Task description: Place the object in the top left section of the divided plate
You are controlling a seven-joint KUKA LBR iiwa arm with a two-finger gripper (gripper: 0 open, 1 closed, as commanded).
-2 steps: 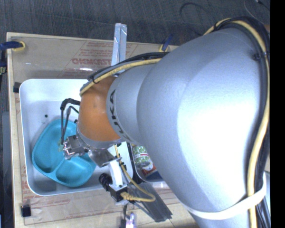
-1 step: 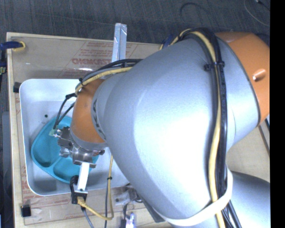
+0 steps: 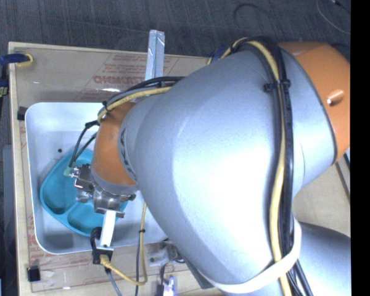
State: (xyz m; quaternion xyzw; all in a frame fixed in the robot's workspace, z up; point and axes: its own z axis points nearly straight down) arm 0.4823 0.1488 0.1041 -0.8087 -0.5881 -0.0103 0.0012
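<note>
A blue divided plate point(image 3: 57, 193) lies in the left white bin point(image 3: 40, 125), toward its near left part. The arm's wrist, with its orange band, hangs directly over the plate's right side and covers much of it. My gripper point(image 3: 94, 197) points down at the plate, and its tips are hidden under the wrist. No loose object can be made out on the visible part of the plate. The plate's dividers show as ridges on its left half.
The grey arm point(image 3: 234, 165) covers the right bin and most of the bench. A metal post point(image 3: 155, 54) stands behind the left bin. A blue clamp point(image 3: 12, 59) sits at the bench's far left corner. Cables trail below the wrist.
</note>
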